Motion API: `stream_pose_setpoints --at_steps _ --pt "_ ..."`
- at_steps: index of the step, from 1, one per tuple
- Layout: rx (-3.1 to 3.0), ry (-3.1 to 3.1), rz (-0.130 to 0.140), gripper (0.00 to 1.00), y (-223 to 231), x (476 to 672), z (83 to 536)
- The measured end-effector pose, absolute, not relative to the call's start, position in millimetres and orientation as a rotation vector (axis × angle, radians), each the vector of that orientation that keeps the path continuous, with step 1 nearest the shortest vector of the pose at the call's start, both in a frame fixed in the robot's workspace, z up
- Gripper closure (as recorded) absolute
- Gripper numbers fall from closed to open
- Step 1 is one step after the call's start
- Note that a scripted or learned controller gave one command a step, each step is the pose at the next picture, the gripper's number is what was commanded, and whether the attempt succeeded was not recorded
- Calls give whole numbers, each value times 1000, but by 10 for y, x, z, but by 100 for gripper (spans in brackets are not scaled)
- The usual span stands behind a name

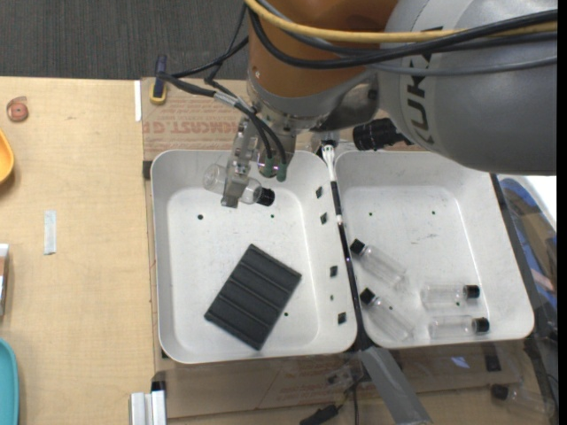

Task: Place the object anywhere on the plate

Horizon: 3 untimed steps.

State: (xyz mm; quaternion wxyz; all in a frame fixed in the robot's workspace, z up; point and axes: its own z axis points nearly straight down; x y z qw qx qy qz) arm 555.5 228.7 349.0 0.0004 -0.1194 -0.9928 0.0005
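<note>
Overhead, the fingers [232, 193] close crosswise on a clear black-capped vial [215, 180] over the far end of the left bin [168, 264]. The black ridged plate [254, 296] lies nearer its front. Four similar vials [381, 264] lie in the right bin [416, 193].

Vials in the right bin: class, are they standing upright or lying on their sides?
Lying down: all four vials rest lengthwise on the right bin floor, caps pointing sideways.

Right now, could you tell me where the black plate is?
In the camera view, the plate lies in the lower half of the left bin, below the gripper.
</note>
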Motion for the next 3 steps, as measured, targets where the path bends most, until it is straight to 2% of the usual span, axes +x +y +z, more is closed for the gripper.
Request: stream_pose_setpoints --at_steps 1,2,3 --pt "-382 -3118 1 100 2272 5572 3575" --pt "-168 -3136 1 100 1116 5169 2969" --pt "-168 -3137 1 0 1118 5169 2970"
